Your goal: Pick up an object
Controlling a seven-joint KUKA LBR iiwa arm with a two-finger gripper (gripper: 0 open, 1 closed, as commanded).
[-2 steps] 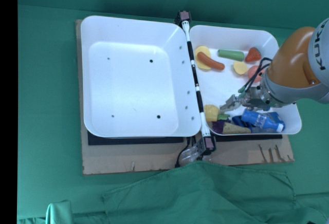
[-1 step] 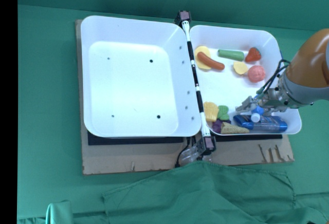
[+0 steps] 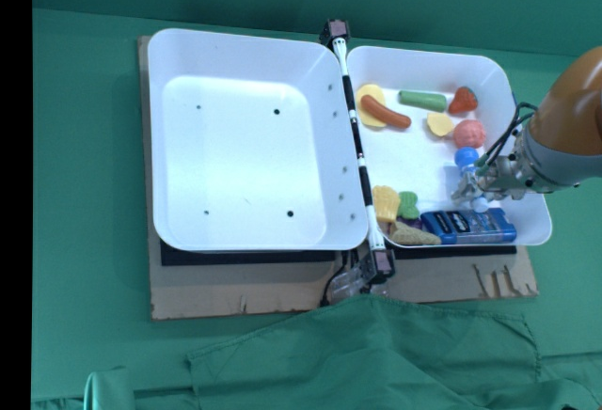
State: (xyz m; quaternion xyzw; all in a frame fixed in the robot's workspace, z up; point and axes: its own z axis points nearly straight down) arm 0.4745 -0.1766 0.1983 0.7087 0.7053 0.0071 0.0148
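The arm's gripper point(image 3: 467, 184) hangs low in the right bin point(image 3: 499, 74), by its right wall; I cannot tell its state. A round blue ball point(image 3: 466, 157) sits just beside it on the far side, and a flat blue bottle point(image 3: 468, 226) lies on its near side. A knobbly pink ball point(image 3: 469, 133), glossy sausage point(image 3: 386, 112) and green pickle point(image 3: 422, 100) lie farther off. The left bin point(image 3: 243, 149) is smooth white plastic.

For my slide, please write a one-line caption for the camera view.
Gripper lowered into the right bin among toy foods, beside a blue ball and above a blue bottle.
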